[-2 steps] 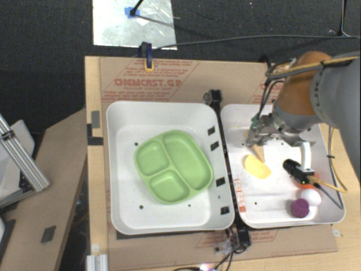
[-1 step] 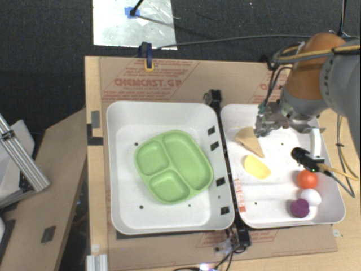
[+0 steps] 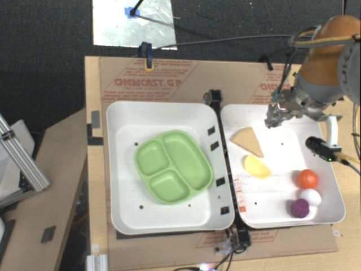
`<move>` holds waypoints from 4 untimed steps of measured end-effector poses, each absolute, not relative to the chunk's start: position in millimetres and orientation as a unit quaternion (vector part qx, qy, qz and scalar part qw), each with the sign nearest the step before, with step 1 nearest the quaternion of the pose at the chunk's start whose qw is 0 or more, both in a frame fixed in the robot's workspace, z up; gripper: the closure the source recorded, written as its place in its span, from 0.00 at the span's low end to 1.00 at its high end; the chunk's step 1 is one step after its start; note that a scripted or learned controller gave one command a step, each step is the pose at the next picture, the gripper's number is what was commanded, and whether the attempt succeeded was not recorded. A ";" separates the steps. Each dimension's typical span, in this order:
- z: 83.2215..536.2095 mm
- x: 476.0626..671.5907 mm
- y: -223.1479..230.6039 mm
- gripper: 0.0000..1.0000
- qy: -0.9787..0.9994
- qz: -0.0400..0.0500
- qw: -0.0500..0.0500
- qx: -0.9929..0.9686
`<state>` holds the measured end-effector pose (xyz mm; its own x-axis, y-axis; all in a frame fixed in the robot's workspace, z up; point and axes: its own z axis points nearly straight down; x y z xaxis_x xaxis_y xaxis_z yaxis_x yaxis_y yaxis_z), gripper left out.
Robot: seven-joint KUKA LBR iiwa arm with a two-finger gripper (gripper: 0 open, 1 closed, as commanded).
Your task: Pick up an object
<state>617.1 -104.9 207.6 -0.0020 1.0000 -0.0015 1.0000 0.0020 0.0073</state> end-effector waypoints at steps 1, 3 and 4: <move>251.5 618.5 -104.8 1.00 0.709 0.002 0.003 0.706; 294.5 606.9 -53.0 1.00 0.710 0.001 0.000 0.704; 265.6 597.6 -2.9 1.00 0.710 0.001 -0.001 0.704</move>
